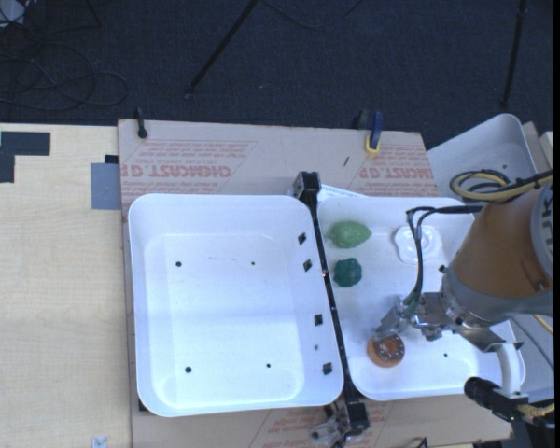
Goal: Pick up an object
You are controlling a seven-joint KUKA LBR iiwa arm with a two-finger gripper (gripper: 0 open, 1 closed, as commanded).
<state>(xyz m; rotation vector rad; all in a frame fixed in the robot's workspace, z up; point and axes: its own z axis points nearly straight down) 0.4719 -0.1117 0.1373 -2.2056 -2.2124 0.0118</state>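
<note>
In the right bin [420, 381] lie a light green lumpy object [350, 234], a dark green round object [347, 272] just below it, and an orange round object with a dark speckled top [386, 350] near the front. A clear, pale item [416, 242] rests toward the back of that bin. My gripper [399, 322] hangs low over the bin, directly above and slightly right of the orange object. Its metal fingers [389, 323] point down and left; nothing visibly sits between them.
The left bin [224, 390] holds only small dark dots on its floor. A black divider [319, 287] separates the two bins. The arm's orange band [499, 245] and cables cover the right bin's right side. Cardboard lies beneath both bins.
</note>
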